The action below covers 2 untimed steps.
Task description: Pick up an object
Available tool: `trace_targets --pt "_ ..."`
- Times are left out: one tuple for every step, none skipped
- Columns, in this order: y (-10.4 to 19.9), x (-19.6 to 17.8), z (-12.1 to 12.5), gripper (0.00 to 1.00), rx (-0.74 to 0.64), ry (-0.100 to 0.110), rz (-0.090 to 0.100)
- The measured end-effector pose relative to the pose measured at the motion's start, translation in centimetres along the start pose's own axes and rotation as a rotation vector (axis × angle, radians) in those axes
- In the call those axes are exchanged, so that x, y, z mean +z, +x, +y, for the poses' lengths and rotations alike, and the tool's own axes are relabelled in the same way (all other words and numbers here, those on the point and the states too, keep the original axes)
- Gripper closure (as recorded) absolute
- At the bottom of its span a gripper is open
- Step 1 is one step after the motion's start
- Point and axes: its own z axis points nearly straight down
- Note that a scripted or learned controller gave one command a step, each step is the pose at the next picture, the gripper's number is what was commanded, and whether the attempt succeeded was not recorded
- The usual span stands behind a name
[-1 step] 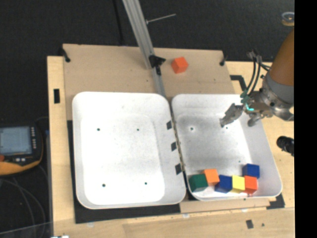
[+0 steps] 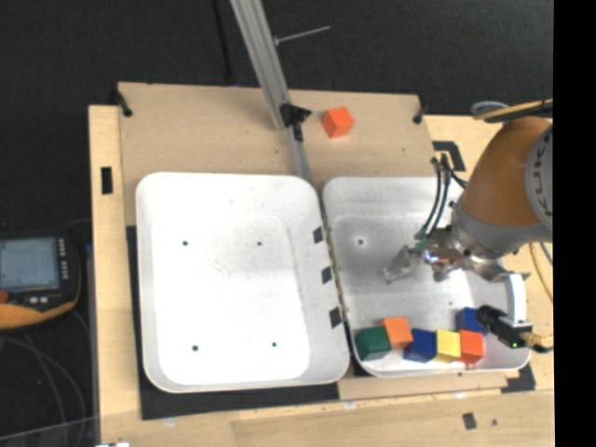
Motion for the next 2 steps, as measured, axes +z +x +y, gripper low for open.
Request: trace_targets --pt "-1.1 5.2 1.8 0.0 0.002 -0.011 -0.002" --pt "-4.7 5.2 -2.2 0.0 0.002 -0.011 -0.004"
